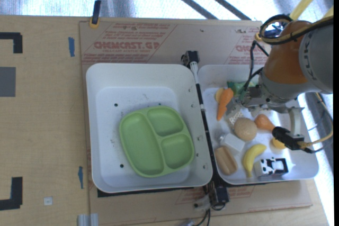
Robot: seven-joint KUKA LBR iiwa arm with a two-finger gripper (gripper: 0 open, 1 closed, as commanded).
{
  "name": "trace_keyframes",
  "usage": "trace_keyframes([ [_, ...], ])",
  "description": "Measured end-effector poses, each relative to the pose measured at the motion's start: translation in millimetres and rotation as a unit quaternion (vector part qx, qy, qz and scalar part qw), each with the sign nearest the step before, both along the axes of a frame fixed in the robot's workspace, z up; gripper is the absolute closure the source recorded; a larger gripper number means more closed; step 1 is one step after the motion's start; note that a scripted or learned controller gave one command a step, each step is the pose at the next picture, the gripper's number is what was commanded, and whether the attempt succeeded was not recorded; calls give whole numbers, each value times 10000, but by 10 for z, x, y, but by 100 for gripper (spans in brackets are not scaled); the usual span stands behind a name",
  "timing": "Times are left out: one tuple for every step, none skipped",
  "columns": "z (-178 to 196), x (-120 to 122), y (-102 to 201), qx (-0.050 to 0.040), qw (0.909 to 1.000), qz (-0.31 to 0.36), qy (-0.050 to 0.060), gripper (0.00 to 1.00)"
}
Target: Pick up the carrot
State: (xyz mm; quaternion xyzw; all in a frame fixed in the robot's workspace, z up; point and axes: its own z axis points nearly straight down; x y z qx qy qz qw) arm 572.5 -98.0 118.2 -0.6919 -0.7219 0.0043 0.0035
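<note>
Two white bins share my bench, and all the clutter is in the right bin (pixel 312 169). Nearest the front rim sit a black-and-white toy cow (pixel 273 166), a banana (pixel 252 157) and a tan bread-like piece (pixel 225 160), packed close together, likely tipped in loose, not arranged. Just behind them lie a small white block (pixel 231 142), a beige round thing like a potato (pixel 244 128) and an orange lump (pixel 264 122) with a yellow piece (pixel 278 142) beside it.

Farther back, close to the divider wall, the carrot (pixel 224 102) lies with its tip toward the front rim and its thick end toward the back. It is angled a little, a yellow piece (pixel 219 95) touching its thick end on the divider side and something green (pixel 235 86) just behind. It rests on the bin floor, not lifted.

My claw (pixel 249 100) hangs just beside the carrot, toward the bin's middle. My own wrist covers the tips, so I cannot tell how they are set. I judge I am lined up for the grasp, since the carrot's free flank faces me.

Over the divider, the left bin (pixel 100 82) carries a green sectioned plate (pixel 156 140), well apart from all this.
</note>
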Motion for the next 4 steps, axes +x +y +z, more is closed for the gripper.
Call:
trace_keyframes([
  [-284, 830, -63, 21, 9997, -258, 11, 0],
  [-276, 330, -53, 13, 9990, -443, -88, 0],
  [-150, 365, -20, 31, 9990, -428, -130, 100],
  [702, 679, 620, 13, 9905, -1373, -85, 100],
])
